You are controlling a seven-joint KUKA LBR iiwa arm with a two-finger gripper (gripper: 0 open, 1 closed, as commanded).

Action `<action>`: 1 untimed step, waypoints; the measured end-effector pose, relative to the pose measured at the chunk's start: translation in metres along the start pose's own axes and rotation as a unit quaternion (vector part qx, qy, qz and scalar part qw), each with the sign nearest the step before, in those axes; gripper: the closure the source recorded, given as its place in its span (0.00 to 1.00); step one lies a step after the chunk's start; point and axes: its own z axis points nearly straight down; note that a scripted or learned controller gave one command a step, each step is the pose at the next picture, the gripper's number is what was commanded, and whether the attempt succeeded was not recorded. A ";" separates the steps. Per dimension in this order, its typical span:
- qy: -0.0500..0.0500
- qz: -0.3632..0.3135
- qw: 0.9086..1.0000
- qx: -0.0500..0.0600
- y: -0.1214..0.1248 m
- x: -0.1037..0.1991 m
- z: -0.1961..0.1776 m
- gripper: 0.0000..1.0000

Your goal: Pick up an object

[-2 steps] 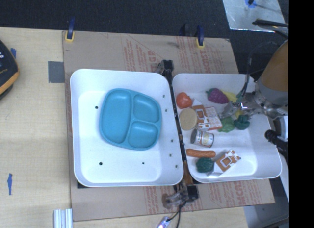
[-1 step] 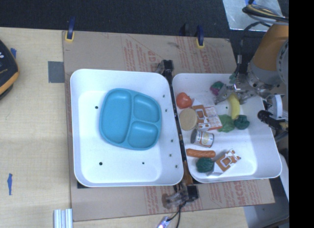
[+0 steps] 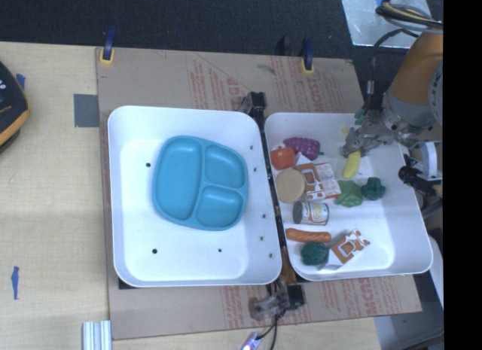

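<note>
You see two white bins side by side: the left bin [image 3: 135, 190] holds a blue divided plate [image 3: 200, 181], far off from the fingers, and the right bin [image 3: 403, 224] carries all the small items. The arm [image 3: 416, 77] enters from the right, its upper part cut off by the frame edge. The gripper [image 3: 360, 144] hangs over the right bin's upper area; its dark metal parts blur together, so you cannot tell how far apart the fingers stand, nor whether anything sits between them.

Just below the fingers lies a yellow piece [image 3: 352, 165], its upper end partly hidden by the gripper; contact is unclear. Below that sit two green pieces [image 3: 359, 191], too small to name. To the fingers' left lie a purple item [image 3: 303, 146], a red tomato [image 3: 282, 157], a tan round disc [image 3: 290, 186] and a printed packet [image 3: 321, 181]. Well below them you find a small can [image 3: 311, 211], a sausage [image 3: 307, 235], a dark green lump [image 3: 315, 253] and a small carton [image 3: 349, 246]
</note>
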 end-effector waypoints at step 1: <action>0.000 0.002 1.000 -0.008 -0.008 0.027 -0.061 1.00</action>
